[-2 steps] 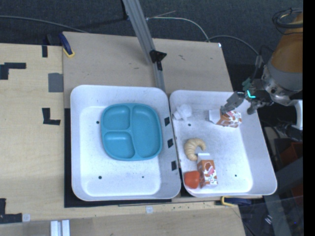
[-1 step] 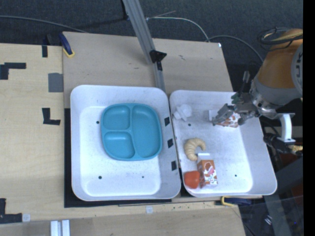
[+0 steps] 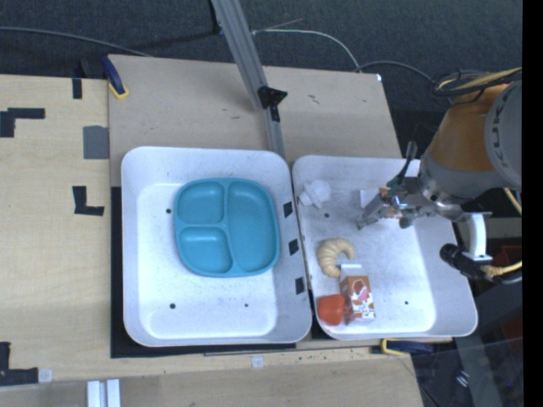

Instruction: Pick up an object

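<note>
The right bin (image 3: 424, 312) holds several objects. A small clear plastic piece (image 3: 316, 193) lies near its upper left corner. A tan croissant-shaped pastry (image 3: 334, 253) sits by the left wall. In front of the pastry, a red carton (image 3: 359, 298) lies beside an orange-red ball (image 3: 332, 310) in the near left corner. My gripper (image 3: 366, 210) hangs low over the upper middle of this bin, right of the clear piece and above the pastry. It is open, and nothing is between its fingers.
The left bin (image 3: 144, 312) holds a teal divided plate (image 3: 227, 227). A grey metal post (image 3: 246, 49) slants across the bench behind the bins. The arm's orange band (image 3: 462, 138) and cables stand at the right bin's right edge.
</note>
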Available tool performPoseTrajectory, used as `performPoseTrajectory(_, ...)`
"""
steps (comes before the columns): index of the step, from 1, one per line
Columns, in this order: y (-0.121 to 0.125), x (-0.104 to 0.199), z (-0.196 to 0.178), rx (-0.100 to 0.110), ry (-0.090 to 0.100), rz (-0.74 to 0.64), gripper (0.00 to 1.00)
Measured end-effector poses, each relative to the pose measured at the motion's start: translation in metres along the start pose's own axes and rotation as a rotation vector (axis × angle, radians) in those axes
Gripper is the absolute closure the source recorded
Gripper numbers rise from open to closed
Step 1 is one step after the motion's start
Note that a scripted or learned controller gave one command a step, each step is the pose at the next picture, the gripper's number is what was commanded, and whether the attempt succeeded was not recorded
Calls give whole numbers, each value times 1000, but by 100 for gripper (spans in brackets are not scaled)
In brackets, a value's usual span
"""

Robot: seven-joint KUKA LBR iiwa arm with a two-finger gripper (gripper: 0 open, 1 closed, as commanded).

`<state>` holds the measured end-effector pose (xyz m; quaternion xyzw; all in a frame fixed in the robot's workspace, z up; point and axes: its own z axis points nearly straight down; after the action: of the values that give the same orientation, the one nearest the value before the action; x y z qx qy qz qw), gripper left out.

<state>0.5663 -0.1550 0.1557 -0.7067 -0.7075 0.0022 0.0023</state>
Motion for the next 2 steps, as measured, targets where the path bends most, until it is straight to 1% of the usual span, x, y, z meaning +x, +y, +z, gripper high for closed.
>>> performPoseTrajectory(1, 6, 2, 62, 1, 0, 0, 0)
performPoseTrajectory(2, 7, 3, 48, -3, 1, -1, 100)
